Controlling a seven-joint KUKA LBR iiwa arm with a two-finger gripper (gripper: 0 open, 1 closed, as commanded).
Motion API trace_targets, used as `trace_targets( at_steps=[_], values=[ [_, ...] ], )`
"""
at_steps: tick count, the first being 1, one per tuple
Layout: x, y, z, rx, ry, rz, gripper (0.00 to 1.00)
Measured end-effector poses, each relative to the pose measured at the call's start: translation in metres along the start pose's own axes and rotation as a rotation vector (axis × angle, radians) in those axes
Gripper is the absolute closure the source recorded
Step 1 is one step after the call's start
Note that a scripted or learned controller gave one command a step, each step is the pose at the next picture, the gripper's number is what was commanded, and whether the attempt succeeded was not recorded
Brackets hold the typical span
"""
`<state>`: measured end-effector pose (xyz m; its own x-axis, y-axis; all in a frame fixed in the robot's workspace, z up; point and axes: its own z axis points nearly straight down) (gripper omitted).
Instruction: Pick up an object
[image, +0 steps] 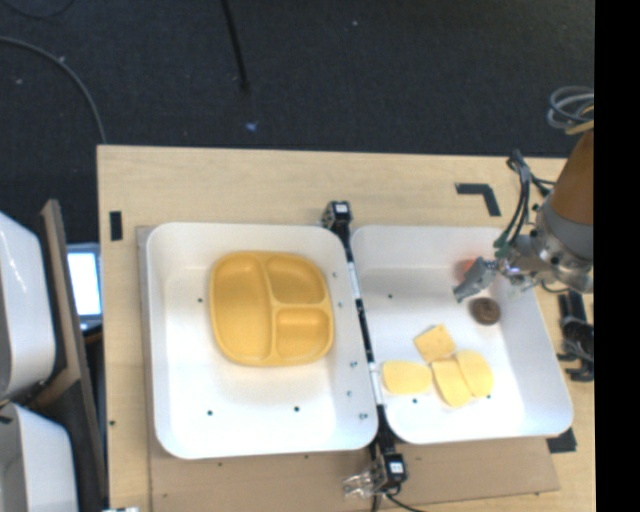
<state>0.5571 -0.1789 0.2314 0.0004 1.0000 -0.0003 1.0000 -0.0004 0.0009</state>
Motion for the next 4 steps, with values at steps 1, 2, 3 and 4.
trace_targets(
  at_steps=[1, 2, 3, 4],
  values=[
    [0.000, 0.006, 0.060, 0.005, 0.001, 0.000, 0.00],
    [-0.003, 0.000, 0.104, 0.004, 0.001, 0.001, 0.00],
    [-0.003, 0.000, 0.131, 0.000, 0.000, 0.000, 0.00],
    [-0.006, 0.003, 0.116, -0.009, -0.003, 0.002, 1.00]
  ],
)
